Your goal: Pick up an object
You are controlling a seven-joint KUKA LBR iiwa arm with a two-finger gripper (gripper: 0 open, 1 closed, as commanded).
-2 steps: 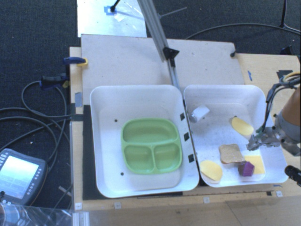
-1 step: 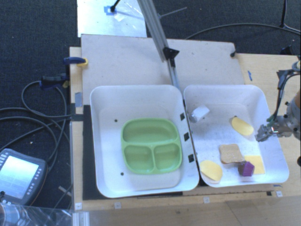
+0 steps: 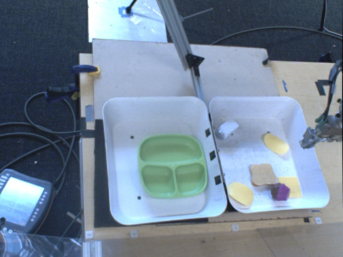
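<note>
While the surface (image 3: 177,68) is carrying two white bins side by side, the left bin (image 3: 120,122) is holding a green divided plate (image 3: 173,165) near its middle. Moving rightward, the right bin (image 3: 289,108) is holding the candidates for picking: a small white-grey object (image 3: 226,128) near its upper left corner, a yellow oval piece (image 3: 240,194) at the lower left, a tan slice of toast (image 3: 262,174) with a purple block (image 3: 280,191) touching a yellow flat square (image 3: 292,186) beside it, and another yellow oval (image 3: 275,143) toward the right wall. At the far right, the gripper (image 3: 316,135) is hovering over that bin's right rim, gripping nothing, and whether its jaws are spread or closed cannot be told. The approach step is apparently underway; the next move is likely calling for travelling leftward over one item, perhaps the nearest yellow oval, and descending.
</note>
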